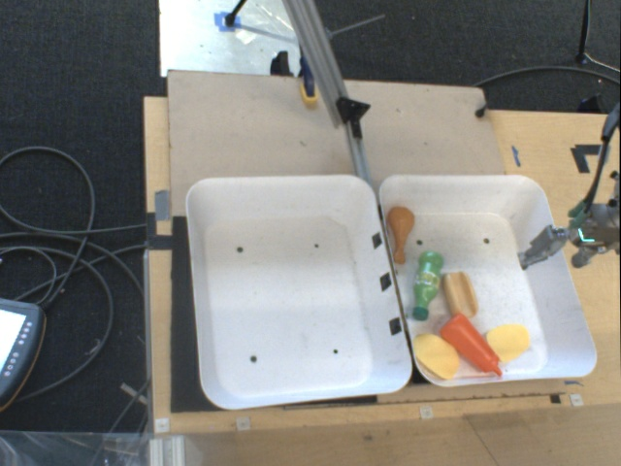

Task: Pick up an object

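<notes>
The right bin (543, 202) holds several small objects along its left and front sides. A brown drumstick (400, 226) lies near the divider, with a green bottle (426, 282) just below it. A hot dog bun (459, 294) rests beside the bottle. An orange cone-shaped carrot (471, 343) sits between two yellow pieces (437, 355) (508, 339) at the front. My gripper (539, 248) hangs over the bin's right side, apart from all the objects and well to the right of the bun. Nothing shows in it.
The left bin (209, 202) sits beside the right one, with black clips along the shared wall (385, 280). A grey pole (320, 56) slants across the back board. Cables lie on the floor at the left.
</notes>
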Controlling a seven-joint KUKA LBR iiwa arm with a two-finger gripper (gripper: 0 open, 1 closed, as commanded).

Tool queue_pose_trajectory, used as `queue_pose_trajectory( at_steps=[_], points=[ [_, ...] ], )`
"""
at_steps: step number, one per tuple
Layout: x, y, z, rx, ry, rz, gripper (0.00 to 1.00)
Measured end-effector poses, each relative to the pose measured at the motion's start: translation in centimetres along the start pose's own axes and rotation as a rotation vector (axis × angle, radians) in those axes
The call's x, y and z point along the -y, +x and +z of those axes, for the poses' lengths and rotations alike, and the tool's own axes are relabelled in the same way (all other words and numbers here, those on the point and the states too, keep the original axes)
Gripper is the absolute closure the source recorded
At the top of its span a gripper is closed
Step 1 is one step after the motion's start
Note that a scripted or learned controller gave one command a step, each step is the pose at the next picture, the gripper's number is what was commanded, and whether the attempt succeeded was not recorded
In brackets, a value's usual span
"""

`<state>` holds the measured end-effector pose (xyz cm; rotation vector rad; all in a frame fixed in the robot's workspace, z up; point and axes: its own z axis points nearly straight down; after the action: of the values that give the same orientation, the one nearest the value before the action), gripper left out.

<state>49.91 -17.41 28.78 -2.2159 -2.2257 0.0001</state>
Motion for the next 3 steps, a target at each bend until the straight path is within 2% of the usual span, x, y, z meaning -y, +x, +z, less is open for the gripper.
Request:
queue_pose_trajectory(
  at_steps=[1, 2, 3],
  points=[
    [-0.1, 0.0, -0.1, 0.001, -0.003, 0.001, 0.00],
    [0.1, -0.5, 5.9, 0.000, 0.003, 0.004, 0.00],
    [-0.4, -0.7, 10.3, -0.001, 0.002, 0.004, 0.00]
  ],
)
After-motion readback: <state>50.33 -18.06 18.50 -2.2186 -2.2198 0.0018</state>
